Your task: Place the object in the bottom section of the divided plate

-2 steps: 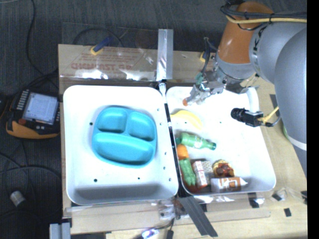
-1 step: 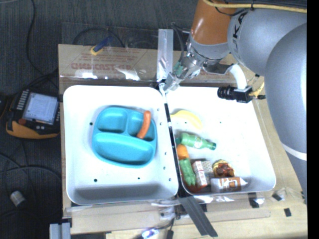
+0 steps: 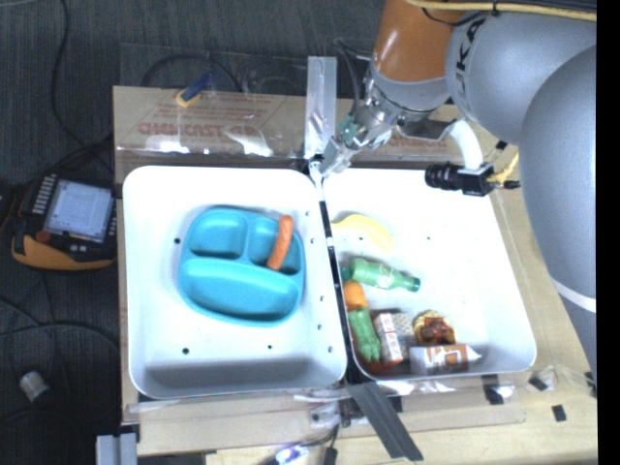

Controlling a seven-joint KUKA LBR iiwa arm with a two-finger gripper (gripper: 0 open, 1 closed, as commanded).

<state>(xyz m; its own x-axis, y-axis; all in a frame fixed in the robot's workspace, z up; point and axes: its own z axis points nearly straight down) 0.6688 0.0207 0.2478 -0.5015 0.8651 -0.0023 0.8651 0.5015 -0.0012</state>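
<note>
The hand (image 3: 329,158) hangs up by the bins' top edge, and I cannot tell its grip, while the carrot (image 3: 280,242) lies in the blue plate's (image 3: 228,289) top-right part, so it may miss the bottom part.

A blue plate (image 3: 240,275) sat in the left bin (image 3: 155,356) with a carrot (image 3: 280,243) in its top right part. The gripper (image 3: 327,161) hung over the bins' top edge (near the middle wall). Toy food lay in the right bin (image 3: 475,260).

Arm (image 3: 542,85) cropped at top and right edges.
</note>
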